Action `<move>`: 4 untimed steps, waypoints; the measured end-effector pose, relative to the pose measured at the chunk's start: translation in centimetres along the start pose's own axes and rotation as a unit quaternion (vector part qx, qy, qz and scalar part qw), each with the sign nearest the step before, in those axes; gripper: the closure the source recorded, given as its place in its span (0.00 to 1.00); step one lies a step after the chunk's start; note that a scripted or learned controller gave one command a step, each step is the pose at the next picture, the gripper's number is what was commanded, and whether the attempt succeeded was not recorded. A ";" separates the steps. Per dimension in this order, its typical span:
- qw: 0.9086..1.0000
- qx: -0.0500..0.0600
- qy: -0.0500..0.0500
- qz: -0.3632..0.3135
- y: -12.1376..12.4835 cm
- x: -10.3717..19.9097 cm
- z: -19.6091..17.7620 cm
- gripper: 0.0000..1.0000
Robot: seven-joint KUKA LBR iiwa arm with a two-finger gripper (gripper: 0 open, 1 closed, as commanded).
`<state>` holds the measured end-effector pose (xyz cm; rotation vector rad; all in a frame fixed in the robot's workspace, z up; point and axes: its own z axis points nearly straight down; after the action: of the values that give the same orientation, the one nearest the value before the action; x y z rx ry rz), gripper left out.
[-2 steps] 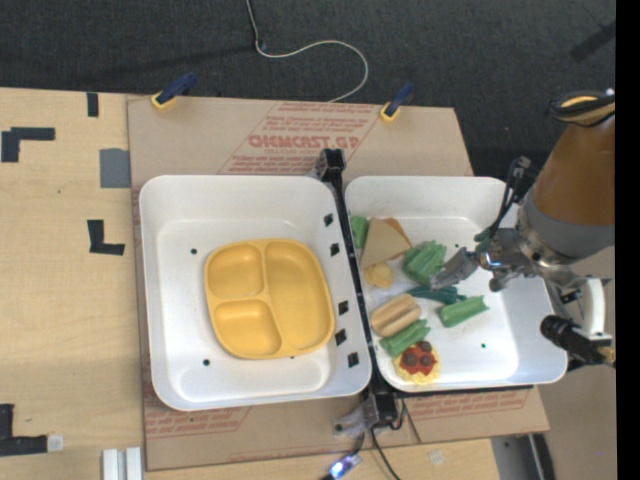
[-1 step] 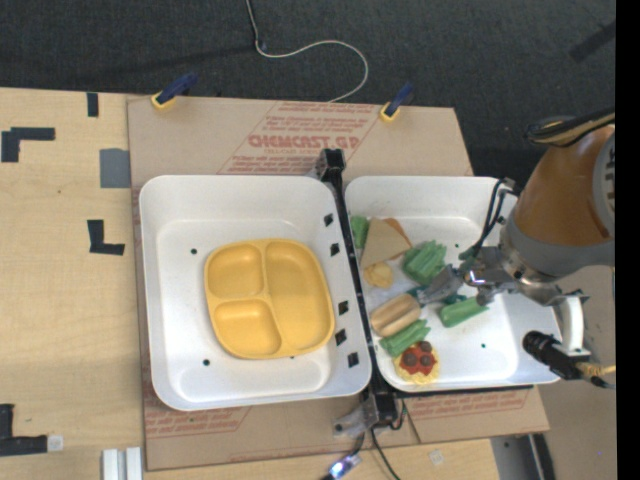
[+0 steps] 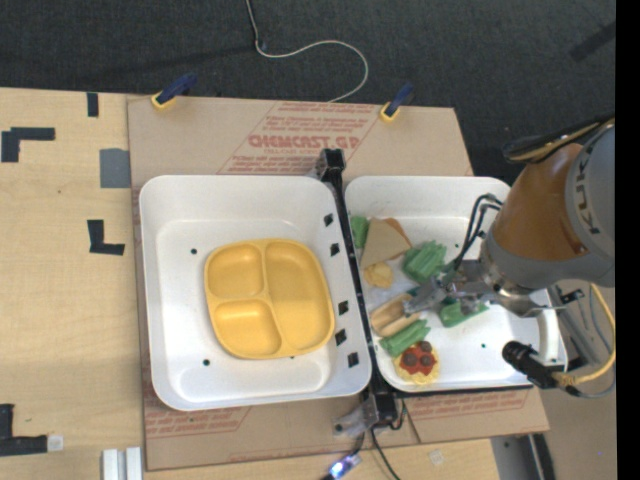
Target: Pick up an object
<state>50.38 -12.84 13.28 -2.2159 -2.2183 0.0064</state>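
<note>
My gripper (image 3: 432, 298) hangs low in the right bin (image 3: 490, 366), among toy food: a green piece (image 3: 424, 259) just above it, another green piece (image 3: 462, 313) beside it. Whether it grips anything, I cannot tell. The bin's right half lies bare.

Light is even and fairly bright, falling from above. The white bins (image 3: 240, 203) left of the pincer (image 3: 432, 298) are near glare, their walls washed pale. Shadows are soft and short, gathering under the arm (image 3: 545, 233) right of the pincer. Small items beside the pincer blur slightly; the dark floor (image 3: 130, 18) beyond shows little detail.
</note>
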 end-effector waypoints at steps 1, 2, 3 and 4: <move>1.000 -0.006 -0.001 0.001 0.2 -0.1 4.6 0.00; 1.000 -0.009 0.001 0.000 0.5 0.2 3.2 1.00; 1.000 -0.005 -0.001 -0.001 1.2 0.9 -2.6 1.00; 1.000 -0.006 -0.001 -0.001 1.5 1.0 -8.9 1.00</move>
<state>51.90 -11.81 22.22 -2.2220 -2.2267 -0.0039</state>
